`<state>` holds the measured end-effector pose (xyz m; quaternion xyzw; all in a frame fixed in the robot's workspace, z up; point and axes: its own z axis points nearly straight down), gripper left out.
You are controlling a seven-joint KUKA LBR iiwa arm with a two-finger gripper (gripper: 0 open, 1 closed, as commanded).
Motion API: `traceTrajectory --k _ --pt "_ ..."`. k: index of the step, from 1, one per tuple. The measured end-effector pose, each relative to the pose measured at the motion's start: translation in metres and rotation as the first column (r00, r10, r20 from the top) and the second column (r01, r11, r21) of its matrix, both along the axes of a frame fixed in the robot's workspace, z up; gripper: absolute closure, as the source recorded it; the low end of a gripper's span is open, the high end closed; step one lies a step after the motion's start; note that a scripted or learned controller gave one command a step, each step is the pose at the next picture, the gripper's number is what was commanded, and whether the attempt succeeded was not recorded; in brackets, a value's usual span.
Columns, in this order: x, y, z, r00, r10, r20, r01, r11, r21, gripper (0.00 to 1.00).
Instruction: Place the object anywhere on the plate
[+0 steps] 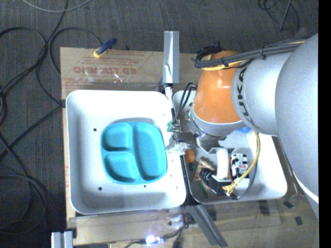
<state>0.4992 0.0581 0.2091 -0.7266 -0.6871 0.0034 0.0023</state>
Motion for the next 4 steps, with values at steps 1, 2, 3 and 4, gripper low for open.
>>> traceTrajectory --k 1,2,3,4 --pt "0.111 0.023 0.023 1.000 -0.003 0.004 0.003 1.000 -0.004 1.00" --pt "0.013 0.032 -0.029 0.993 -0.115 -0.001 0.115 0.993 -0.002 1.00" --pt "-0.015 0.037 -0.010 1.000 -0.018 0.002 0.018 1.000 -0.001 1.00" --pt "-0.017 0.063 -0.009 0.995 -0.103 0.000 0.103 0.995 -0.001 1.00"
